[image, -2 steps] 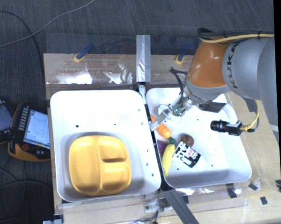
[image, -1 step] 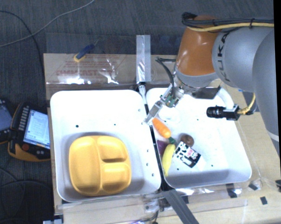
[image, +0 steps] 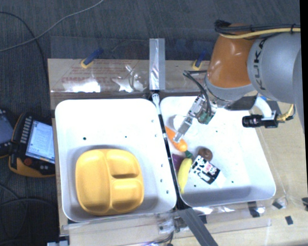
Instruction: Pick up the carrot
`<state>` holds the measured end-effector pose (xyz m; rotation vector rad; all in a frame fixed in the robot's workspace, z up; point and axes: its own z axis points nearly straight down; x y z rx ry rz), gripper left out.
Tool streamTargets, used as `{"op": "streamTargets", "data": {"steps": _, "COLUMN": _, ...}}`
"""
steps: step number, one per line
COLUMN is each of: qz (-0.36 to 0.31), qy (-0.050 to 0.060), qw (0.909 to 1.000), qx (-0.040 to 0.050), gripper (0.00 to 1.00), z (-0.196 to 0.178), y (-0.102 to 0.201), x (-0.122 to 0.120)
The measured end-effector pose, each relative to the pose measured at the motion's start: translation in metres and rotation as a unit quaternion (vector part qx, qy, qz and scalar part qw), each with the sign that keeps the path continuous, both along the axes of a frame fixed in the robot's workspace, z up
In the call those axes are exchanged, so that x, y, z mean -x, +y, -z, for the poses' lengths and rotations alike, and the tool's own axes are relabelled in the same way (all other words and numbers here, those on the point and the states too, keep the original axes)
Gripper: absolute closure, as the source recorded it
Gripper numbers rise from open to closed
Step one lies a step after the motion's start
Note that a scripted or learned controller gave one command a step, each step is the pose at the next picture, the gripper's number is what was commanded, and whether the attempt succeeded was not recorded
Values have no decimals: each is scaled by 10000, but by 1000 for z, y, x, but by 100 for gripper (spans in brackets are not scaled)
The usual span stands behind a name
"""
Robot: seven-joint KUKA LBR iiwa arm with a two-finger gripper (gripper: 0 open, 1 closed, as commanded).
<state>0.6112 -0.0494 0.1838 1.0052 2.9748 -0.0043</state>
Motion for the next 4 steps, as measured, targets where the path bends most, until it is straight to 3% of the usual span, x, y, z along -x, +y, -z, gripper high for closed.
{"op": "streamTargets", "data": {"steps": 1, "qz": 20, "qy": -80, "qw": 10000, "qx": 2, "gripper": 0, "z": 92, "y": -48, "x": 8}}
{"op": "streamTargets", "data": {"steps": 3, "qz": 19, "qy": -81, "qw": 10000, "qx": -1, "gripper": 0, "z": 92, "y": -47, "x": 8}}
{"op": "streamTargets", "data": {"steps": 4, "qz": 29, "qy": -115, "qw": 9999, "qx": -13, "gripper": 100, "z": 81, "y": -47, "x": 6}}
